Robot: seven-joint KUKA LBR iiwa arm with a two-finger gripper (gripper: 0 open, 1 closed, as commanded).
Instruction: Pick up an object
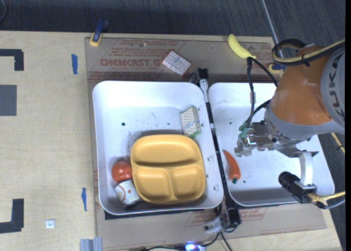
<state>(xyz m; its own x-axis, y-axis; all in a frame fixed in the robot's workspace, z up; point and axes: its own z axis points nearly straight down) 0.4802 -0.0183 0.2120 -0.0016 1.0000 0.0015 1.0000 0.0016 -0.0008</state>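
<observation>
The pincer [245,141] hangs over the right bin [263,188]; whether it is wide or narrow cannot be told. Just below and left of it lies an orange-red pepper [232,166], apart from it. Farther left, in the left bin [107,135]: yellow compartment tray [167,166], patterned packet [190,120], orange-white ball [125,183].

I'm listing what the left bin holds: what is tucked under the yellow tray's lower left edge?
At the yellow tray's lower left edge, a red-orange ball-like toy and a small white and orange cylinder poke out. How far they reach underneath is hidden by the tray.
</observation>
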